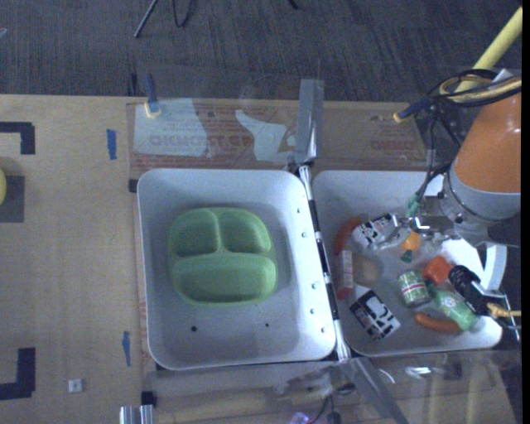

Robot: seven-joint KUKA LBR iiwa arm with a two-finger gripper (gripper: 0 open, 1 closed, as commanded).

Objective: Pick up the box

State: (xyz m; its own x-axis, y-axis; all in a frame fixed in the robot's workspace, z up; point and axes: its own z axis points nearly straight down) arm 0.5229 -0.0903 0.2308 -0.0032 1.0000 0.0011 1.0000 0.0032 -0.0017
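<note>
you are hovering the gripper [414,222] over the right bin [331,192]; i cannot tell its state. the box [374,314] is lying near the front, well apart from it. come straight down, avoiding the can [411,287].

Worktop [66,273]: pale wood-grain surface, evenly lit, no hard shadows. Beyond its far edge, dark grey carpeted floor [331,41]; thin metal stand legs [161,15] rest on it. On the worktop: black corner marks [21,137] near its left edge, short blue tape strips [111,142] further in. Clear plastic sheet [215,128] lies along the far edge, over printed cardboard.
</note>
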